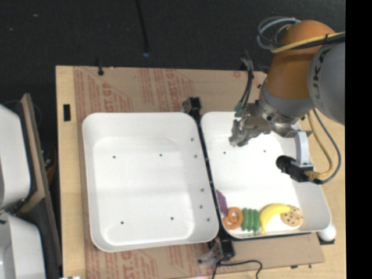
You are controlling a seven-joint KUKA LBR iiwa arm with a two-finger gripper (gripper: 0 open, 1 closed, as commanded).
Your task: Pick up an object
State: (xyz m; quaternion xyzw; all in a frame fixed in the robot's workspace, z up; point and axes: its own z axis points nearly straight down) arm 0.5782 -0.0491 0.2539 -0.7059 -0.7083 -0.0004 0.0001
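The end effector [239, 137] hangs over the far end of the right bin [256, 173], and from where I stand I cannot tell how its grasping parts are set; nothing is visibly caught in it.

All the pickable things sit well apart from it, crowded along the bin's near wall: an orange ring-shaped piece [233, 218], a green ribbed piece [251, 219] just beside it, then a yellow banana [273, 212] and a speckled cookie [292, 216] touching or nearly so. A thin purple piece [221, 200] lies against the wall nearest the left bin [145, 179].

That crowding is my worry. If the end effector drops into the middle of the row, I'd expect it to land on two pieces at once, wedge between them, or nudge one away and close on nothing. The pieces also hug the bin's wall, so a descent close to the rim could strike the wall instead. The banana's curved, smooth back looks likely to squirt out of a pinch. And a descent straight down from here would, I think, meet only bare bin floor.
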